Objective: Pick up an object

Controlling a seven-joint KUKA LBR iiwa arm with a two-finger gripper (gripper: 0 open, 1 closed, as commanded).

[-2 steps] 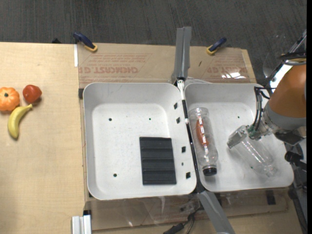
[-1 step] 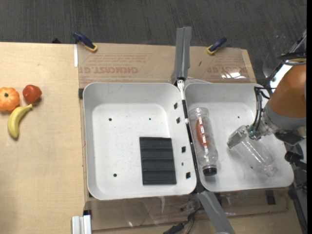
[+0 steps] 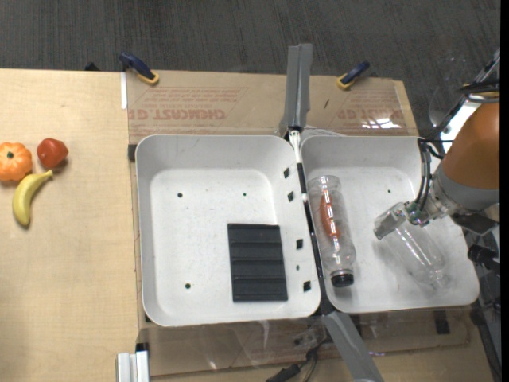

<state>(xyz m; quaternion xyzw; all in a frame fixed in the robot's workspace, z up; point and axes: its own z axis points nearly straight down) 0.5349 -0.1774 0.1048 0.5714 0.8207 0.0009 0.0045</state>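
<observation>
Nearest us, our jaws (image 3: 395, 223) hang over the right bin (image 3: 374, 153), grip unclear, the clear bottle (image 3: 332, 228) lying left of them, long axis running front-to-back.

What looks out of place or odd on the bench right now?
Toy fruit, an orange, a tomato and a banana, sits outside the bins on the bare bench. The clear bottle lies on its side.

Two white bins (image 3: 151, 213) sit on the desk (image 3: 64, 293). One black ridged block (image 3: 257, 263) lies in the left bin; two clear plastic bottles, one capped (image 3: 332, 228) and one (harder to make out) (image 3: 417, 253), lie in the right. Outside them: one banana (image 3: 26, 197), one tomato (image 3: 52, 153), one orange fruit (image 3: 13, 162), and two clamps (image 3: 139, 68).
</observation>
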